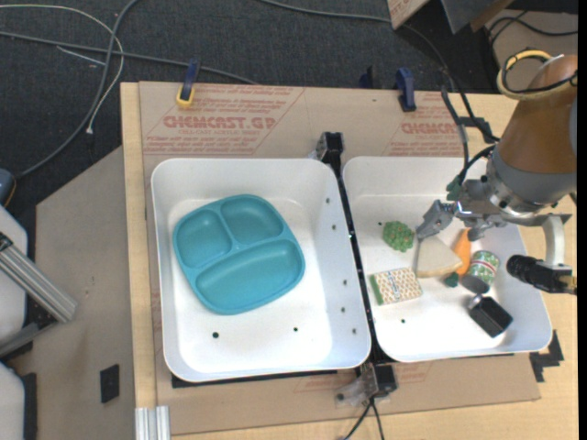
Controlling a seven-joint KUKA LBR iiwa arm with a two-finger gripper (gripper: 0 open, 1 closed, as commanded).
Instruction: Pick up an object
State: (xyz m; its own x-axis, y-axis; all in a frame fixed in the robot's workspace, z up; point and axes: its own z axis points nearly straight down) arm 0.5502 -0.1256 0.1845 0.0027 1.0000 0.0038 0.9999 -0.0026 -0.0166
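My gripper (454,234) hangs over the middle of the right bin (431,337), open, with one grey finger (429,222) reaching left and the other on the right. Just below it lie a cream wedge (437,260) and an orange piece (463,244); nothing is lifted between the fingers. A green broccoli-like toy (397,236) sits to the left of the gripper. A patterned small box (396,285) lies nearer the front. A green-and-white can (483,266) and a black block (491,315) lie to the right front.
The left bin (183,337) holds a blue divided plate (240,252). A black divider clamp (330,145) sits between the bins at the back. The arm's orange band (541,126) rises at the right. Cables trail over the dark floor behind the bench.
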